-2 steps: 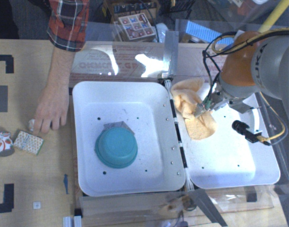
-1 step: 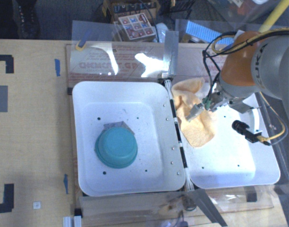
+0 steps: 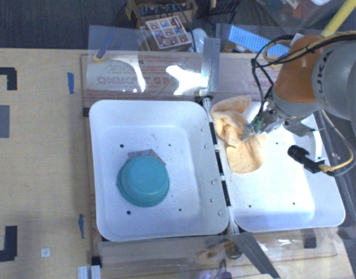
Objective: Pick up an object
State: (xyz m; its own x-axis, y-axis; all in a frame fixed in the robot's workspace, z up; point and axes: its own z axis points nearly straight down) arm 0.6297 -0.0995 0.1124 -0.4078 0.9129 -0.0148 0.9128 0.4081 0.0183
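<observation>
A yellow cloth (image 3: pixel 239 138) lies crumpled against the left wall of the right bin (image 3: pixel 294 202), at its far end. My gripper (image 3: pixel 248 133) reaches down from the right onto the middle of the cloth, and its tips press into the folds. A teal bowl (image 3: pixel 143 181) sits upside down in the left bin (image 3: pixel 108 127), toward its near left part, on a small grey patch.
A black cable end (image 3: pixel 303 157) hangs over the right bin just right of the cloth. Clear plastic sheets and a patterned box (image 3: pixel 166 31) stand behind the bins. The wooden bench spreads to the left.
</observation>
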